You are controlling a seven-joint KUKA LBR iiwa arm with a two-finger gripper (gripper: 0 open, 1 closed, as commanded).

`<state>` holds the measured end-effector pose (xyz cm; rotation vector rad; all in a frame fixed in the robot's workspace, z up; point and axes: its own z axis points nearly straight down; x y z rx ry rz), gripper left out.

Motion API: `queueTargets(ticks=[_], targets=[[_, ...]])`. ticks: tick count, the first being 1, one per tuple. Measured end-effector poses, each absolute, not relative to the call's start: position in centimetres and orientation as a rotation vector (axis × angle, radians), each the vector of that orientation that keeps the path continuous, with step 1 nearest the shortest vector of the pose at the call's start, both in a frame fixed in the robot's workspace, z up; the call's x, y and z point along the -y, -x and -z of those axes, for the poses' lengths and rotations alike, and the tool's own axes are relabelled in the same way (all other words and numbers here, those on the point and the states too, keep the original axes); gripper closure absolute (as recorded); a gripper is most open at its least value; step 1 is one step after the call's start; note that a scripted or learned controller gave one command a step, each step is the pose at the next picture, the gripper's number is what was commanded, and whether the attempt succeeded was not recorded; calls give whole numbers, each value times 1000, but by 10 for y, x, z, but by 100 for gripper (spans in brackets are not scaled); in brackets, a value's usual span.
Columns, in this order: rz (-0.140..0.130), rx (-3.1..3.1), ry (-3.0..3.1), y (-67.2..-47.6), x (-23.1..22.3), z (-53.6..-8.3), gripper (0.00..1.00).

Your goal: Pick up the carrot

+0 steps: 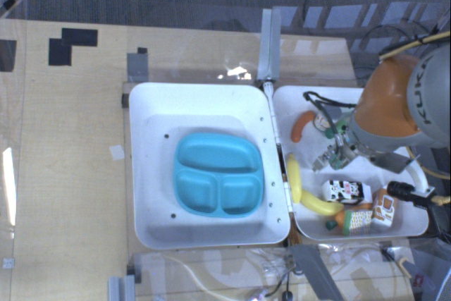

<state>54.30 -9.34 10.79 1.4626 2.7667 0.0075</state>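
The carrot (340, 218) is a small orange piece with a green top, lying near the front wall of the right bin (394, 230). A printed box (359, 220) partly covers it on the right. My gripper (330, 160) hangs over the middle of the right bin, up and slightly left of the carrot and well apart from it. I see nothing held in it. The grey arm with its orange band (384, 106) reaches in from the right.
A yellow banana (304, 192) lies along the right bin's left wall. A red-orange sausage (301, 125) sits at the back, a black-and-white carton (346, 190) in the middle, and a brown carton (384, 208) to the right. The left bin (151, 151) holds a blue divided plate (217, 174).
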Motion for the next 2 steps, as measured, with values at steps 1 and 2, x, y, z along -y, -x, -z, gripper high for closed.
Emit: queueTargets(ticks=[1, 2], targets=[[-3, -2717, -1562, -489, 123, -183, 100], [-1, -2217, -2223, -487, 130, -153, 100]])
